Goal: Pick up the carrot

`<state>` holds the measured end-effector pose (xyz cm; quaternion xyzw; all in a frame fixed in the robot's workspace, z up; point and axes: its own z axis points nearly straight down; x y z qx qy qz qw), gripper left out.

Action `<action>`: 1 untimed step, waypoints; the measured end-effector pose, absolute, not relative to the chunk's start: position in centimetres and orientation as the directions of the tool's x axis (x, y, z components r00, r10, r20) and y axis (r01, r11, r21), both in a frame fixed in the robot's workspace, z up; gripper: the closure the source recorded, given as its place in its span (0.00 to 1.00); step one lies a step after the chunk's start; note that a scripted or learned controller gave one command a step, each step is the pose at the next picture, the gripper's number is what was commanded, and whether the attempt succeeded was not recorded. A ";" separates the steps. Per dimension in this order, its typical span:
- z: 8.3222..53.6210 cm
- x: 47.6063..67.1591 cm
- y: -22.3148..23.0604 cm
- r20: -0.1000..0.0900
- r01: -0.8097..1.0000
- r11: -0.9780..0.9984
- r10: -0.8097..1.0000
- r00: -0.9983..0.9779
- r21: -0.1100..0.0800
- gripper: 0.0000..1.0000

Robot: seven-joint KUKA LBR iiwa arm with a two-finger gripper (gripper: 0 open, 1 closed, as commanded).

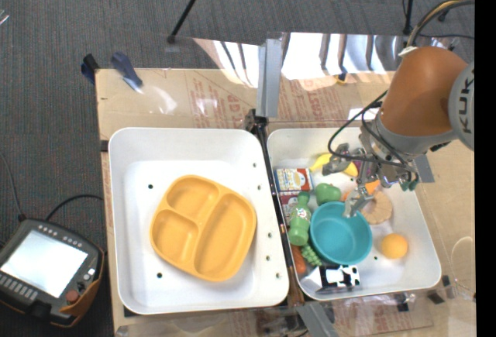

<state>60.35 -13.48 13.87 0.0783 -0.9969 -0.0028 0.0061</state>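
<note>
The grey arm (465, 107) bears large white letters, of which "KU" reads at the view's right edge. The brown board (232, 99) behind the bins carries faint red print, and the small carton (291, 179) a printed label; neither can be read.

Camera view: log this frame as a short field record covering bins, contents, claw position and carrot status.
left bin: holds a yellow divided plate
right bin: teal bowl, orange ball, green bottle, small carton, black-and-white toy, other small play foods
carrot: orange piece at the bin's left edge, below the green bottle, partly hidden; identity uncertain
arm: reaches in from the right
claw: low over the right bin, at the teal bowl's upper rim
carrot status: not picked up
</note>
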 end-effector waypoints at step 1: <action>8.4 59.4 -16.0 0.005 -0.131 0.991 -0.131 -0.991 0.004 0.00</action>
